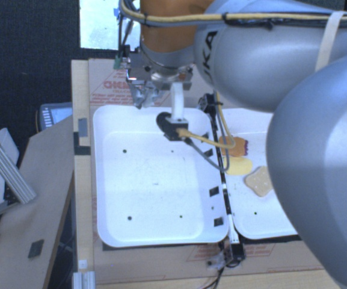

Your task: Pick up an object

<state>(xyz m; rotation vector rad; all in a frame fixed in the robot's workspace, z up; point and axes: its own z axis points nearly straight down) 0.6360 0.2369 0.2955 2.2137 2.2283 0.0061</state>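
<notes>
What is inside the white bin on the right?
In the right bin lie a yellow round piece, a tan toast-shaped piece and an orange item. The arm covers the rest of it.

Two white bins [155,233] sit side by side; the right one holds three small objects [259,181].

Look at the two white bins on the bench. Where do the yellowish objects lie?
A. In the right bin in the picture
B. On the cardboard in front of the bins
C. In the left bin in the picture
A: the yellowish objects lie in the right bin, close to the divide from the left bin.
</notes>
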